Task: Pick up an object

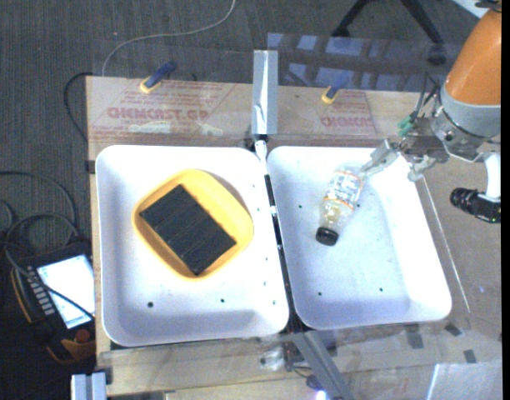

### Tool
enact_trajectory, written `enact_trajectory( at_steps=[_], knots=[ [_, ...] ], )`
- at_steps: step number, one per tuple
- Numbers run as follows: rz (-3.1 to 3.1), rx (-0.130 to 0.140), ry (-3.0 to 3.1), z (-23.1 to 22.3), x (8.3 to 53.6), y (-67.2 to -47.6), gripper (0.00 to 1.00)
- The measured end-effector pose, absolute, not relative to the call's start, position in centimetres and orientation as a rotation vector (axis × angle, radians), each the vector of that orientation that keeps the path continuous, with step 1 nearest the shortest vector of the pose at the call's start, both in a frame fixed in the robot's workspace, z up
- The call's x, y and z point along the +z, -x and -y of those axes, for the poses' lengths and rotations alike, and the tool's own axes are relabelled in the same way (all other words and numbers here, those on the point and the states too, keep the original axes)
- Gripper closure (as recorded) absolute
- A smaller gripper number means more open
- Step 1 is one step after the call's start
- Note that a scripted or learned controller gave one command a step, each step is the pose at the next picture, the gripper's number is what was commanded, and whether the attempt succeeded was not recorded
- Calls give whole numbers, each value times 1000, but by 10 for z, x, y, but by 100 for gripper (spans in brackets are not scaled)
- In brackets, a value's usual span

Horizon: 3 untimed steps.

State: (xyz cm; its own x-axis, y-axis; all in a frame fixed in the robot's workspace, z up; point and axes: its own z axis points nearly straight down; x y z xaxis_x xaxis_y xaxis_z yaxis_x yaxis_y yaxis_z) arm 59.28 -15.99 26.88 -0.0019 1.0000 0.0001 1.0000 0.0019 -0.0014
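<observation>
Two shallow white bins sit side by side on the bench. The left bin carries a yellow dish with a dark ribbed pad lying flat in it. The right bin has just one thing in it, a small clear bottle with a black cap, lying on its side, cap end toward the near rim and its base pointing up toward the far right corner.

The arm, orange above the wrist, hangs over that far right corner. Its gripper stands spread wide and holds nothing, one finger reaching in just beside the bottle's base, the other out by the bin's right wall.

To my eye the bottle is the obvious target. It would go best if the wrist shifted left until the fingers straddle the bottle's label, turned so they close across its narrow width rather than along its length, then dropped low before squeezing. A round bottle like that could roll away if nudged from one side.
</observation>
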Motion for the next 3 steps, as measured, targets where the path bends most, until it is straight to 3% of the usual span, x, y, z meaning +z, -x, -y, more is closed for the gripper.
enact_trajectory(
  at_steps=[1,2,3],
  knots=[
    [2404,-2,2023,123,94,-616,0],
    [2402,-3,2024,123,104,-616,100],
    [2577,2,1797,80,184,-655,100]
  ],
)
